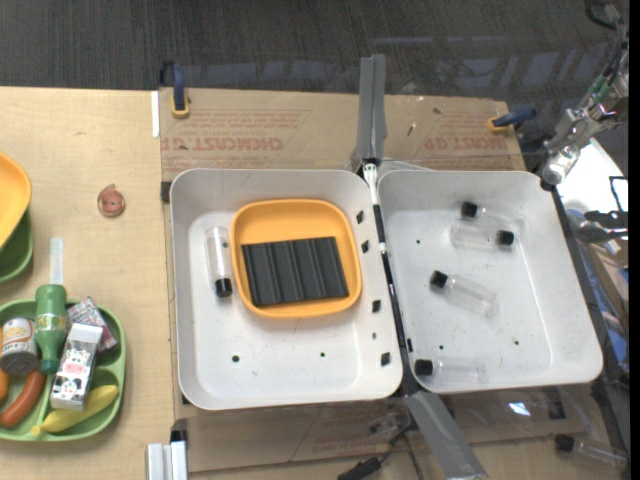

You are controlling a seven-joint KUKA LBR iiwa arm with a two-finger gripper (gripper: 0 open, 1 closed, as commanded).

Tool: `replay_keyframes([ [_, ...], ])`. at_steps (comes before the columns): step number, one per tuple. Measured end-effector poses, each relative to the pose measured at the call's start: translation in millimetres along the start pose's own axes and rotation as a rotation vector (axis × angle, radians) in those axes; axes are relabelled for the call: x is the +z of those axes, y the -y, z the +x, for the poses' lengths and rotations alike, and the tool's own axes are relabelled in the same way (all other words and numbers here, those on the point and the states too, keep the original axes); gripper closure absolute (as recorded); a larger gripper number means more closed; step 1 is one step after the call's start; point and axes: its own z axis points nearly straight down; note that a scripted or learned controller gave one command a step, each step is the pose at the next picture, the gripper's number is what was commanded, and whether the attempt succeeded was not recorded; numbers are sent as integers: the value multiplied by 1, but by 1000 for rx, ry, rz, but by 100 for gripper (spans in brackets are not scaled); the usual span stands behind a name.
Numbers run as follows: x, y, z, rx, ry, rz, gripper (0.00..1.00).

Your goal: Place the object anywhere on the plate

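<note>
Two white bins (pixel 200 368) sit side by side; the left holds an orange plate (pixel 296 226) carrying a ridged black slab (pixel 295 271). A clear vial (pixel 218 260) lies just left of the plate, long axis front-to-back, black cap nearest the camera.

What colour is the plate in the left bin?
Orange-yellow plate, with a dark grey ribbed block lying on it; seen in the camera view.
</note>
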Motion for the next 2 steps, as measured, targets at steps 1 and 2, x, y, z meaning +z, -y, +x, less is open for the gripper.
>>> replay_keyframes([
  [1,-71,0,0,-267,0,0,100],
  [2,-138,0,-1,-566,0,-2,100],
])
